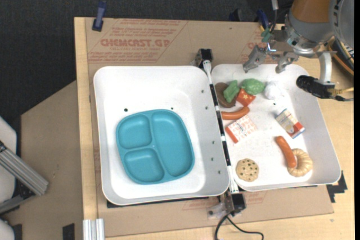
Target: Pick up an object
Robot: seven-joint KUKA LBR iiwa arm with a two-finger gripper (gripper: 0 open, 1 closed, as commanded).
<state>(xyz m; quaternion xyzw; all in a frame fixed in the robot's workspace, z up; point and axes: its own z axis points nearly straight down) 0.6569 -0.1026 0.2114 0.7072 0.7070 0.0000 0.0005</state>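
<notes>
Hovering above the far rim of the right bin, the gripper hangs with fingers spread, nothing between them. Task stage, as judged: nothing lifted, the whole pick remaining. Nearest stock, just below the claw: green toy, white ball, red piece, brown piece. Further: sausage, red-and-white card, small carton, cookie, pretzel. Left bin: teal divided tray.
</notes>
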